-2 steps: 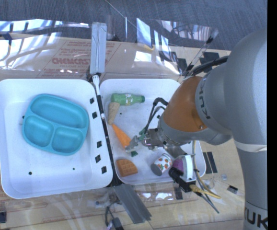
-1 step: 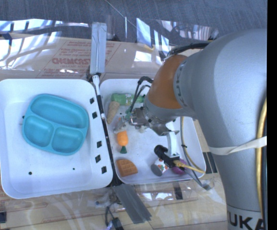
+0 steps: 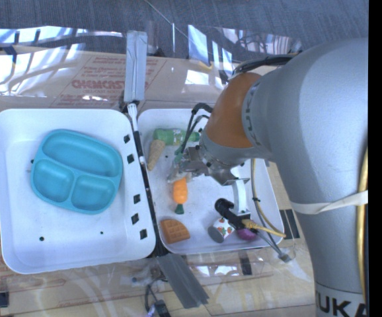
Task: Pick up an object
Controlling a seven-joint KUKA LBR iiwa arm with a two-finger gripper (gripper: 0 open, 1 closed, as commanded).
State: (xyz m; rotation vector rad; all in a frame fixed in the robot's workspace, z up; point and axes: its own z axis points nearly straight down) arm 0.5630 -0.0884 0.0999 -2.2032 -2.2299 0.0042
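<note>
Looming nearest, the grey arm reaches into the right bin, its hand low above the toy carrot. Whether it grips anything I cannot tell, so the pick seems undone. That bin also holds a waffle, cone and green toy; the left bin holds a blue divided plate.

Looking down at a slant from a fixed spot above the bench, taking in both white bins side by side from fairly near, with the grey arm reaching in from the right and looming large.
</note>
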